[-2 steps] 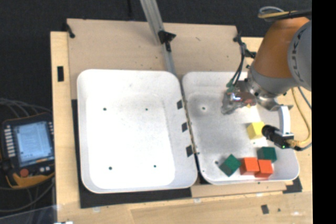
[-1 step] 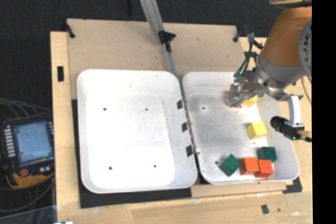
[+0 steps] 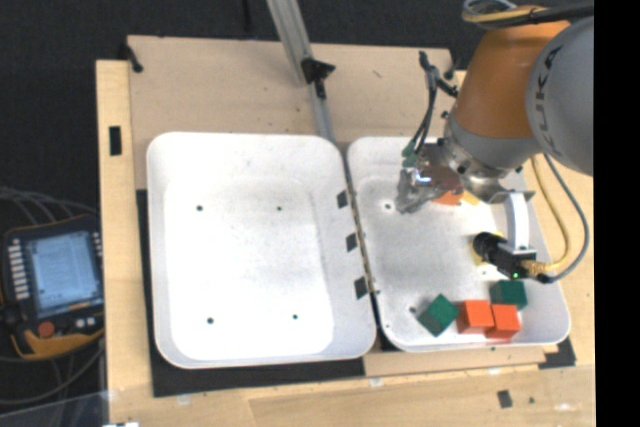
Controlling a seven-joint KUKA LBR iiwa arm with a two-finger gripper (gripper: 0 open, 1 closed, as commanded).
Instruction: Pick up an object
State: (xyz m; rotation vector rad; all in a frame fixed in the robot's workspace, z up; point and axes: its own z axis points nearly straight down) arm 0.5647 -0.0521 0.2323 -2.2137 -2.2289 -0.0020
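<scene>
Blocks lie in the right bin, clustered at its 5 o'clock corner: a green block tilted on the bin floor, an orange block just beside it at its 3 o'clock, and a second orange block touching the first. A second green block sits just above that pair, at 12 o'clock from the second orange one. Another small orange piece shows at the bin's 12–1 o'clock area, partly hidden under the wrist; shape cannot be told.

Gripper hangs over the upper part of the right bin, near 12 o'clock of its floor, well apart from the block cluster. Whether it is open or closed cannot be told at this resolution; nothing is visibly gripped.

Arm enters from 3 o'clock, orange band above the wrist. Cables loop down its side toward 4 o'clock, ending near a black fitting over the bin.

Left bin lies beside the right bin, rims touching along the centre line. Both rest on the surface. A metal strut slants from 12 o'clock down to the bins' junction. A pendant sits off the surface at 9 o'clock.
</scene>
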